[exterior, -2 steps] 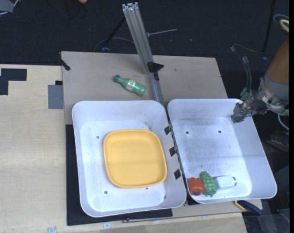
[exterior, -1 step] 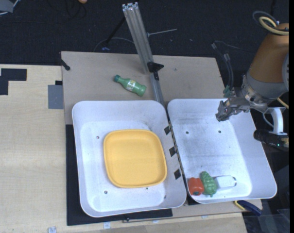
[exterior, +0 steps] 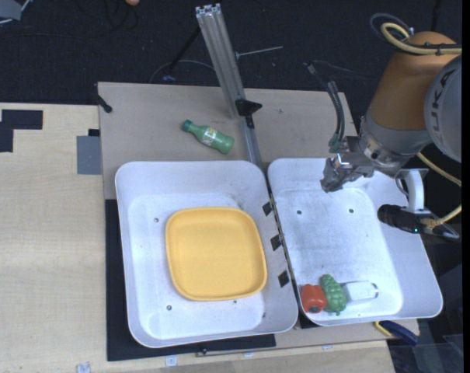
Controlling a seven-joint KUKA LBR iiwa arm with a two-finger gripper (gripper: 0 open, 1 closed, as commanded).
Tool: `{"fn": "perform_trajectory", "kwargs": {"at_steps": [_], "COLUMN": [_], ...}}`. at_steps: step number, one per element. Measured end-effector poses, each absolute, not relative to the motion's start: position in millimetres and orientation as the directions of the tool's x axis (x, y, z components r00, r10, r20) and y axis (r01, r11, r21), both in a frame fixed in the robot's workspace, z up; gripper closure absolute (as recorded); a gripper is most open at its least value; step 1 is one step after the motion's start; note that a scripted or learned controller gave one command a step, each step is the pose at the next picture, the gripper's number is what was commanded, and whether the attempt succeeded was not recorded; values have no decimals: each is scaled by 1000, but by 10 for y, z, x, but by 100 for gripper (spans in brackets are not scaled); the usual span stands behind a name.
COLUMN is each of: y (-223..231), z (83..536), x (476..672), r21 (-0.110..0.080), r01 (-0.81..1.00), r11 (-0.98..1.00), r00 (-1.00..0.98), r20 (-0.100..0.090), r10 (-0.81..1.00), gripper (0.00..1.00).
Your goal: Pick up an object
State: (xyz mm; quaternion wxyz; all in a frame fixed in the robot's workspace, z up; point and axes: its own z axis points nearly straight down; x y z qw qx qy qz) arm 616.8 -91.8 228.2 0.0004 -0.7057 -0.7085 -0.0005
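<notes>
Seen from above at a slant, left to right: on the left, pale wooden bench top [exterior: 40, 231] with dark cut-outs; behind the bins, on the tan board, a small green bottle [exterior: 208, 136] lying on its side, well apart from everything else, beside a slanted metal rail [exterior: 227, 61]. In the left bin [exterior: 134, 200], a yellow square plate [exterior: 216, 252] lying flat near the middle. In the right bin [exterior: 398, 278], at the near edge, a red toy [exterior: 313, 298], a green knobbly toy [exterior: 333, 293] touching it, and a white object [exterior: 360, 291] just beside. Over the far rim of the right bin, the gripper [exterior: 333, 179], well apart from those three things and holding nothing visible; fingers too small and dark to tell whether apart or together. Behind it, the grey arm [exterior: 444, 107] with its orange band.
</notes>
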Motion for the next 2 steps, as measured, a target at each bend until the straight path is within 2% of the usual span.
{"fn": "perform_trajectory", "kwargs": {"at_steps": [1, 2], "y": [-461, 22], "z": [2304, 2202], "x": [6160, 6041], "r21": [-1, -2], "r01": [1000, 1000], "r11": [3, 3], "r00": [-3, -3], "r20": [1, 1], "r10": [1000, 1000], "gripper": [100, 100]}}
